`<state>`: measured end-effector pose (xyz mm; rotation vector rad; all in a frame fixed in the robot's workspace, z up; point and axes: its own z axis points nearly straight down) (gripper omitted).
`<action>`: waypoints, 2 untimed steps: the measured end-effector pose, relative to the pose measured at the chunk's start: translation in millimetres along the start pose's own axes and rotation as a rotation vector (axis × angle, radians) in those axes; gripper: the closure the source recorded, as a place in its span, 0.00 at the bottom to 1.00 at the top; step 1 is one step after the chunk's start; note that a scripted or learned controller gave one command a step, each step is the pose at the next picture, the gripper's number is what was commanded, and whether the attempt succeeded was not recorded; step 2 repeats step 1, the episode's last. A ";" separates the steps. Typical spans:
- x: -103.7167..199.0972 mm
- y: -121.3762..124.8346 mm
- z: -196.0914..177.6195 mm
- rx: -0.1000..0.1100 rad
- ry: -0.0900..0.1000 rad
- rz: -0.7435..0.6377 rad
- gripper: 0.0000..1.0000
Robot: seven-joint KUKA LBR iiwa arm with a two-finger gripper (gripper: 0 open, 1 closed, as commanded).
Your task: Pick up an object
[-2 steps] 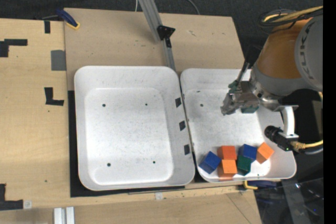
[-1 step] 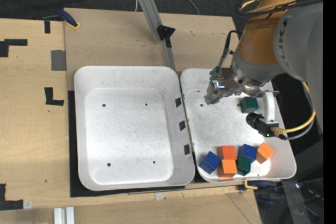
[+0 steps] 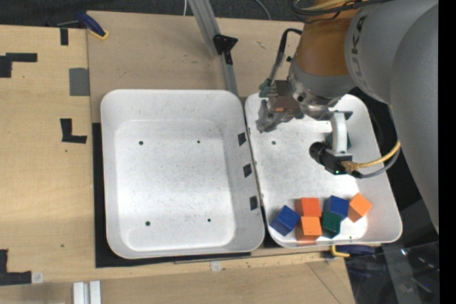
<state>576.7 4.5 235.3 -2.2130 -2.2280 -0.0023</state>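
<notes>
Several small blocks lie bunched at the near end of the right bin (image 3: 285, 160): a blue block (image 3: 286, 219), two orange blocks (image 3: 308, 207) (image 3: 310, 226), a second blue block (image 3: 338, 206), a green block (image 3: 330, 224) and a tilted orange block (image 3: 360, 206). My gripper (image 3: 269, 117) hangs over the far left part of the right bin, close to the wall shared with the left bin. It is well away from the blocks and nothing shows between its fingers.
The left bin (image 3: 171, 167) lies beside the right one. A slanted metal pole (image 3: 203, 3) with a black clamp rises behind the bins. Black tape marks and a blue-yellow clip (image 3: 92, 25) sit on the wooden bench.
</notes>
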 end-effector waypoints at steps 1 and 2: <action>50.7 26.9 10.7 0.001 -0.001 0.000 1.00; 50.7 26.9 10.7 0.001 -0.001 0.000 1.00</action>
